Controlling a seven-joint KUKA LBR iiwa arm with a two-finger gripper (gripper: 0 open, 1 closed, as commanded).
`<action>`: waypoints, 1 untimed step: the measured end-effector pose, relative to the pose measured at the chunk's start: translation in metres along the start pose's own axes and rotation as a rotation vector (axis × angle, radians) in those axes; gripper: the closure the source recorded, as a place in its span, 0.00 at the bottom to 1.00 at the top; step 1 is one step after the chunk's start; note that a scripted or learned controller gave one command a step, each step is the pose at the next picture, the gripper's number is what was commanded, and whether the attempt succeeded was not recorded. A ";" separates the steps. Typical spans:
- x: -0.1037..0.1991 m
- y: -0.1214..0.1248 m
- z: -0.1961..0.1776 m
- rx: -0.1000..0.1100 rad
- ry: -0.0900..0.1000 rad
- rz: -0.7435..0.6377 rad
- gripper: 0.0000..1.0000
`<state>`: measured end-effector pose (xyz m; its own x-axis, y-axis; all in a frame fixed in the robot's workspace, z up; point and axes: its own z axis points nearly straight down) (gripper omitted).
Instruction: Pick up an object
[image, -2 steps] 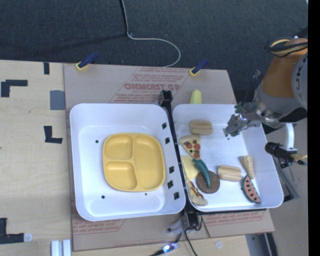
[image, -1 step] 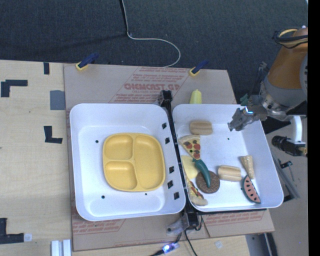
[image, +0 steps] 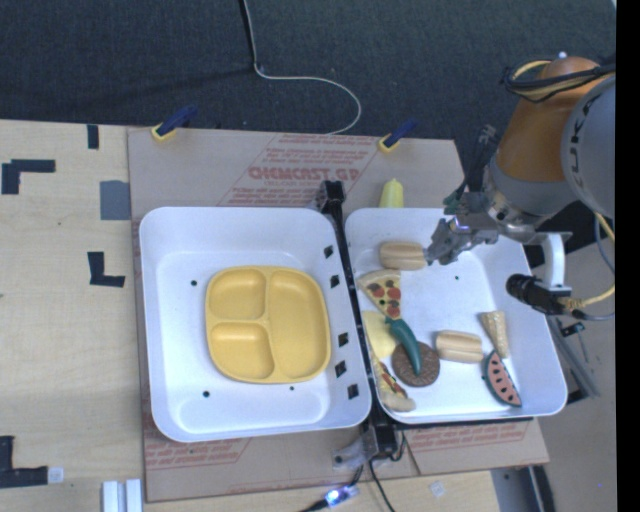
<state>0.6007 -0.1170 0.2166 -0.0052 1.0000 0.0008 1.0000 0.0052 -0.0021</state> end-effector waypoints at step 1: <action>0.052 0.008 -0.009 -0.001 0.000 -0.001 1.00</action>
<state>0.6086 -0.0645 0.2260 -0.0064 1.0000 0.0012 1.0000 0.0064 -0.0007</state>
